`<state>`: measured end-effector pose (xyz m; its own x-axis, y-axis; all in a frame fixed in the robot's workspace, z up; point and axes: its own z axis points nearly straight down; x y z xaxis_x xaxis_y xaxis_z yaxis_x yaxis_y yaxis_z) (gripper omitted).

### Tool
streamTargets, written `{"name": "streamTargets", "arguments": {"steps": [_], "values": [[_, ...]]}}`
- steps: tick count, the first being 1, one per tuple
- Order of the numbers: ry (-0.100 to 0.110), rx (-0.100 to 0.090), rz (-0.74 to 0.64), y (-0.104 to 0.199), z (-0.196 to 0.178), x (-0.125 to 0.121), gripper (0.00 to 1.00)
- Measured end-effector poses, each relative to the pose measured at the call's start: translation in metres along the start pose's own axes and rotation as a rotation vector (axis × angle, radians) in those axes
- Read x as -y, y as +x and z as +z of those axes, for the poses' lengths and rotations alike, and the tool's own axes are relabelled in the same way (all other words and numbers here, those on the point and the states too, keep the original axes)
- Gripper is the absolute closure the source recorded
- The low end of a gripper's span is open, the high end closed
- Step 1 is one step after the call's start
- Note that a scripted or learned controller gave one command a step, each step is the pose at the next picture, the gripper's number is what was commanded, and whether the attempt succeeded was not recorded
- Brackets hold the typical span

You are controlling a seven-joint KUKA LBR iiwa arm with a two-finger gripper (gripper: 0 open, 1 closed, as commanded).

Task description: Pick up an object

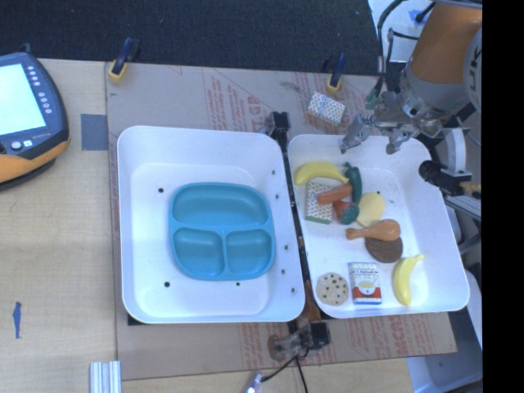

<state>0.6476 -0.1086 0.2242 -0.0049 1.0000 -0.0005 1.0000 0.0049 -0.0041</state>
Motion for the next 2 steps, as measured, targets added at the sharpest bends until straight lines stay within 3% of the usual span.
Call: {"name": "streamTargets", "arguments": {"steps": [1, 2], "values": [[0.003, 0.001, 0.000, -0.032, 0.134, 0.013, 0.00], [0.001, 0.000, 0.000, -0.003, 0.133, 0.084, 0.00]]}}
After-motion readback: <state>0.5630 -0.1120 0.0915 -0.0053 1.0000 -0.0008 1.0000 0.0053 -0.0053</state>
